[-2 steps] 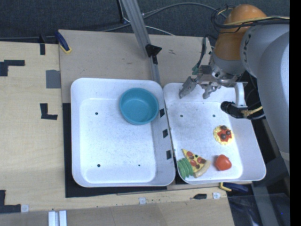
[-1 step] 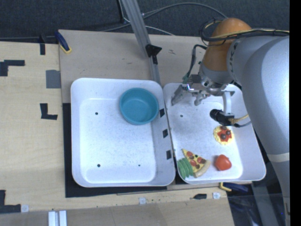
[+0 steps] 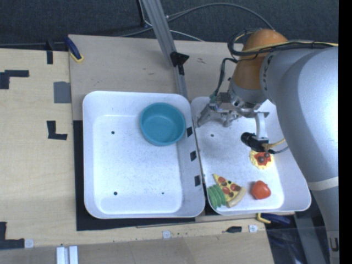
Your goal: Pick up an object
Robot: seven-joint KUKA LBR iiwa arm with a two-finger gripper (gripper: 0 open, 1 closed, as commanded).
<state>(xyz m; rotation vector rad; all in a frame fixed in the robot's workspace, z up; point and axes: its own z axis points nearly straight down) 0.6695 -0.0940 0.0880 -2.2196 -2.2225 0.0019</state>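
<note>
Our metal claw [image 3: 219, 116] hangs with its fingers apart and nothing between them, so we should drop straight onto the small yellow-and-red toy [image 3: 260, 159] just below-right of it.

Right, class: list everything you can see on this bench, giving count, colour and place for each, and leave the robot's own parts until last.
White bins: 2, white, side by side on the bench; left bin, right bin.
Bowl: 1, blue, far right corner of the left bin.
Pizza slice: 1, yellow with red and green toppings, near edge of the right bin.
Green toy: 1, green, right beside the pizza slice, on its left.
Red toy: 1, red, near right corner of the right bin.
Yellow and red toy: 1, right side of the right bin.
Arm: 1, grey with an orange band, reaching in from the right.
Hand: 1, grey metal, over the far end of the right bin.
</note>
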